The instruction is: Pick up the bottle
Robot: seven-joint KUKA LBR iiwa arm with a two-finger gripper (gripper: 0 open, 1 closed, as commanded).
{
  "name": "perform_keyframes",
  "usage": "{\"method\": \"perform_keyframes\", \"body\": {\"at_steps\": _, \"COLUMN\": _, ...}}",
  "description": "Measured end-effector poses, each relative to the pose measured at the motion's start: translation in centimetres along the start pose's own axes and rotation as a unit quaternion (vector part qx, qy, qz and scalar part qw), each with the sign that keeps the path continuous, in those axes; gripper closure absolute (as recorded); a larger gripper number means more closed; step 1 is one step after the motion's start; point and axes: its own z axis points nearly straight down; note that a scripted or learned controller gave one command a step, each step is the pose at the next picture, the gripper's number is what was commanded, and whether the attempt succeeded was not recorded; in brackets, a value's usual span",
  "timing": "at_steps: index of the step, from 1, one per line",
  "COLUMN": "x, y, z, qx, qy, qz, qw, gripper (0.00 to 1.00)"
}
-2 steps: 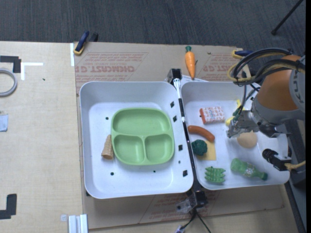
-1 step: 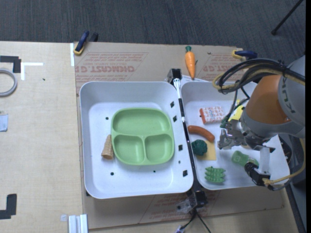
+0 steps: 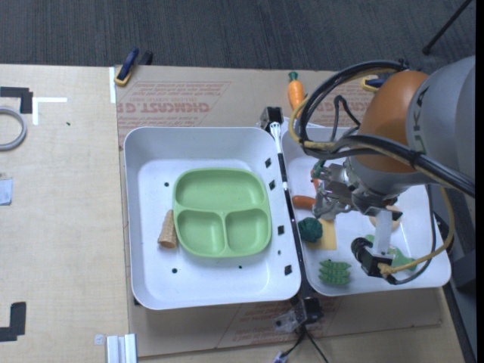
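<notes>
The robot's broad, rounded grey metal arm (image 3: 454, 119) carries a glossy orange band (image 3: 393, 100) above the wrist. Thick black cables (image 3: 355, 78) loop around the band from twelve o'clock, with a yellow-green cable (image 3: 412, 259) curving at five o'clock. Below, the wrist is a cluster of grey metal fittings (image 3: 340, 191).

Bins (image 3: 144, 225): smooth white plastic, slight gloss. Divided plate (image 3: 222, 211): matt green plastic. Bench top (image 3: 60, 225): matt pale wood look. Cardboard sheet (image 3: 174, 104) under bins: matt brown. Arm (image 3: 446, 119): glossy grey and orange shell.
</notes>
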Motion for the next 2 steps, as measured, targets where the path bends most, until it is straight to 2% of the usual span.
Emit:
{"method": "perform_keyframes", "body": {"at_steps": 1, "x": 5.1, "y": -4.4, "z": -2.6, "qx": 0.0, "qy": 0.0, "qz": -0.023, "qw": 0.9997, "gripper": 1.0}}
{"method": "perform_keyframes", "body": {"at_steps": 2, "x": 8.8, "y": -5.3, "z": -2.9, "qx": 0.0, "qy": 0.0, "qz": 0.032, "qw": 0.9995, "gripper": 1.0}}
